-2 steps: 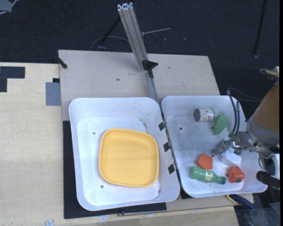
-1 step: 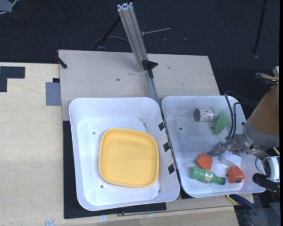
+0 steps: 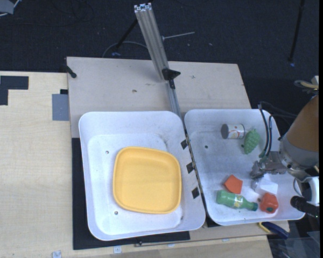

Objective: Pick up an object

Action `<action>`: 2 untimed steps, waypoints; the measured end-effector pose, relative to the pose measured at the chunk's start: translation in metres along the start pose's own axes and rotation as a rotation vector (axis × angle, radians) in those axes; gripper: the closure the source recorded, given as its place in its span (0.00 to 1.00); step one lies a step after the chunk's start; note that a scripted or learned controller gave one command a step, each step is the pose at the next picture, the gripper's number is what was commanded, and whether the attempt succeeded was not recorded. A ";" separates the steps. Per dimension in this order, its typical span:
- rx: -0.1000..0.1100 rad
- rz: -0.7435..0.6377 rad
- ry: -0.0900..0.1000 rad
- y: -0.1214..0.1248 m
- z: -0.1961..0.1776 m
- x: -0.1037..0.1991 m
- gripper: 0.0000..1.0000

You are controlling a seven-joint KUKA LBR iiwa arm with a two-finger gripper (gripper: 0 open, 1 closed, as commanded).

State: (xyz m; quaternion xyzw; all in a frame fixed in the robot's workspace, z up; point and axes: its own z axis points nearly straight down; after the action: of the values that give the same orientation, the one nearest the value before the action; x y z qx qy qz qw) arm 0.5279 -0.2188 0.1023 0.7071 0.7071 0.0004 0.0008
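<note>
The right bin (image 3: pixel 215 128) holds a small grey and white can (image 3: pixel 232 131), a green leafy toy (image 3: pixel 251 141), an orange block (image 3: pixel 233 184), a green bottle (image 3: pixel 234 200), a red-orange piece (image 3: pixel 268 202) and a white block (image 3: pixel 268 187). My gripper (image 3: pixel 262 171) hangs low at the bin's right side, just above the white block and right of the orange block. Its fingertips are small and dark against the bin floor. I see nothing held between them.
The left bin (image 3: pixel 97 138) carries a yellow square plate (image 3: pixel 147 179). A metal rail (image 3: pixel 155 36) slants up from between the bins at the back. Black clips (image 3: pixel 189 167) line the divide between the bins. Cables (image 3: pixel 267 130) loop beside the arm's wrist.
</note>
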 end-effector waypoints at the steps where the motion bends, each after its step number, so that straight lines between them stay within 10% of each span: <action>1: -0.002 -0.001 -0.001 0.006 -0.056 0.008 1.00; 2: -0.003 0.000 -0.001 0.007 -0.108 0.008 1.00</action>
State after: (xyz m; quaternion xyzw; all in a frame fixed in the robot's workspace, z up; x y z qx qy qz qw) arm 0.5346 -0.2111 0.2106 0.7071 0.7071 0.0010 0.0020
